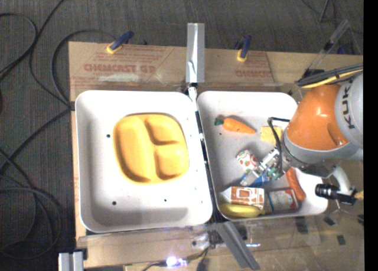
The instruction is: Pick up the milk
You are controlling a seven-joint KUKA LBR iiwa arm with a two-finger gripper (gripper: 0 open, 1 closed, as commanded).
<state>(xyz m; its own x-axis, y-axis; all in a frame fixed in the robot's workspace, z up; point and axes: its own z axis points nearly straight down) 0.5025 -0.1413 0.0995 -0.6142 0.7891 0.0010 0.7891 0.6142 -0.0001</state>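
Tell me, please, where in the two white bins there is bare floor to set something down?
The left white bin is bare all around the yellow divided tray, widest along its near edge. In the right white bin, floor is free between the orange carrot and the small red-and-white carton. The near right corner is crowded, with the gripper among the items.

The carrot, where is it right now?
The carrot lies near the top left corner of the right bin, above the small milk carton and left of the arm.
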